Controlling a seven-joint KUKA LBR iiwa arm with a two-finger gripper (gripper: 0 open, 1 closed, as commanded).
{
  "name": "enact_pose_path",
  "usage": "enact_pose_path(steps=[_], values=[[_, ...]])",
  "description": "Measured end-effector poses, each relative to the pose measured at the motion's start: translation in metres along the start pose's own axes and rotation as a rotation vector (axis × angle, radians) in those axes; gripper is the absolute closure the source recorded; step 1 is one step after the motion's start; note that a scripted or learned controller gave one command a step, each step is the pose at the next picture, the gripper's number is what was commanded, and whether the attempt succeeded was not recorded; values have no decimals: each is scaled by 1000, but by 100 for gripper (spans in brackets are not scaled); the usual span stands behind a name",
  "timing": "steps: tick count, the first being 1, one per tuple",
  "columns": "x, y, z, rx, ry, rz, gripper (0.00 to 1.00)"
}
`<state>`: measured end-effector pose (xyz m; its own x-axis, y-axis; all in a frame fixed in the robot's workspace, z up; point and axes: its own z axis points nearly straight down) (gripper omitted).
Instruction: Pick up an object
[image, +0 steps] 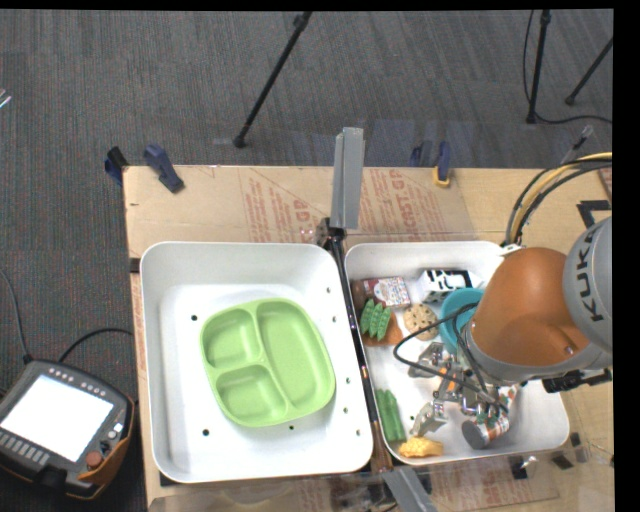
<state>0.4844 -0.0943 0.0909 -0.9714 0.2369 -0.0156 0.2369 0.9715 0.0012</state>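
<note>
1. Table (250, 205): you have a cardboard-covered top carrying two shallow white bins side by side, with a grey upright post (348, 180) at the back between them.
2. Left bin (160, 300): it holds one green divided tray (268, 361), three compartments, lying flat near the middle.
3. Right bin (470, 250): your pickable objects are all here, crowded toward its left and front.
4. Green ridged piece (376, 320): near the bin's left wall, just beside a round cookie-like disc (420, 318).
5. Small printed packet (392, 291) and a black-and-white box (447, 279): along the back wall.
6. Teal bowl (462, 305): partly hidden under the arm.
7. Green pod-shaped item (389, 415): by the front-left wall, with a yellow piece (423, 447) at the front just beside it.
8. Small can (487, 430): lying on its side near the front, close to the hand.
9. Arm (525, 310): it reaches in from the right, orange band over the bin's right half.
10. Hand (455, 395): low in the bin amid cables; you cannot tell from this angle whether it is apart, together or clamped on anything.
11. Pendant (60, 425): on the floor left of the table.
</note>
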Motion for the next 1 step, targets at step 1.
enact_pose_path(steps=[1], values=[[-46,26,5,1,17,97,0]])
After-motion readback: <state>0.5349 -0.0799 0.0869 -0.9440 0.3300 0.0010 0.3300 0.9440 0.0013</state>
